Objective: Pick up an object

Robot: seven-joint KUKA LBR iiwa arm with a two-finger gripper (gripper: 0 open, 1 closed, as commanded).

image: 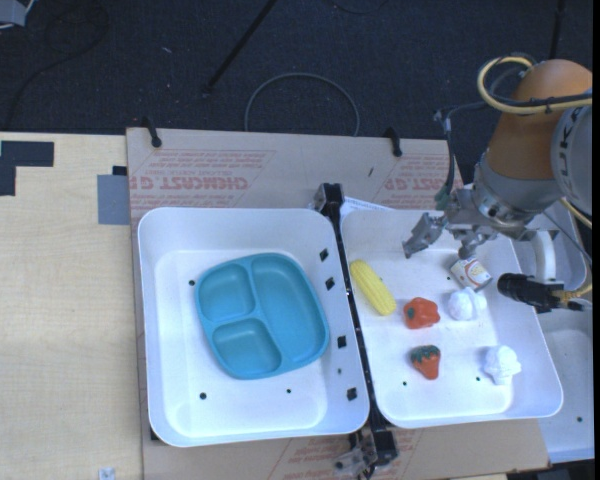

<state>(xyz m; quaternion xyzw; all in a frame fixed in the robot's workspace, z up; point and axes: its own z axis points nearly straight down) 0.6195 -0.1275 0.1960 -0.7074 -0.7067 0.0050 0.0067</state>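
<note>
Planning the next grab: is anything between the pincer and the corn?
Nothing visible. The pincer hangs over the right bin; bare white floor lies between it and the corn. The red pepper sits off that line.

White bins, blue divided plate, yellow corn, orange-red pepper, red strawberry with green top, two white lumps, pale wood desk, orange-banded grey arm.
</note>
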